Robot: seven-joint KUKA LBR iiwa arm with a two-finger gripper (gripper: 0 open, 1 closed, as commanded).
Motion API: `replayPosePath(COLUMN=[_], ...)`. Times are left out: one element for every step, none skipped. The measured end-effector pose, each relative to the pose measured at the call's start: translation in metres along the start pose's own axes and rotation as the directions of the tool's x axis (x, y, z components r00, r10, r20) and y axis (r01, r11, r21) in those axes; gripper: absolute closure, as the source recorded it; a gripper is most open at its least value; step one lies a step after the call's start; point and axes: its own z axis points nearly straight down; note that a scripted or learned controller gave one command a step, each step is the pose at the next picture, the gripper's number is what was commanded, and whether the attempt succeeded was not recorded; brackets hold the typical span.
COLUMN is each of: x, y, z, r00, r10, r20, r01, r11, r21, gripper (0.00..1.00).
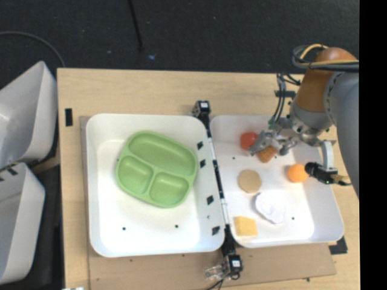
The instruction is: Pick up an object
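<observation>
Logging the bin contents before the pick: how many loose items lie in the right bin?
6. Red piece and brown piece under the gripper, orange ball right, tan disc center, white piece below it, yellow block front-left. The arm may hide more.

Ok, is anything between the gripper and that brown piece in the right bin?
Nothing visible. The gripper is right over the brown piece, at or just above it. The red item sits close on the piece's left, beside the gripper rather than under it.
</observation>
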Motion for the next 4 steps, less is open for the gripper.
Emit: replayPosePath(x=[-0.002, -0.003, 0.004, 0.003], y=[0.0, -0.01, -0.004, -0.005], z=[-0.013, -0.064, -0.116, -0.171], r00=[1.0, 1.0, 1.0, 1.0], r10=[-0.001, 0.006, 0.0, -0.001], r20=[0.004, 0.004, 0.005, 0.006], r01=[0.001, -0.005, 0.001, 0.001], r11=[1.0, 1.0, 0.999, 0.999], r21=[-0.005, -0.03, -0.033, -0.033], gripper=[1.0, 1.0, 1.0, 1.0])
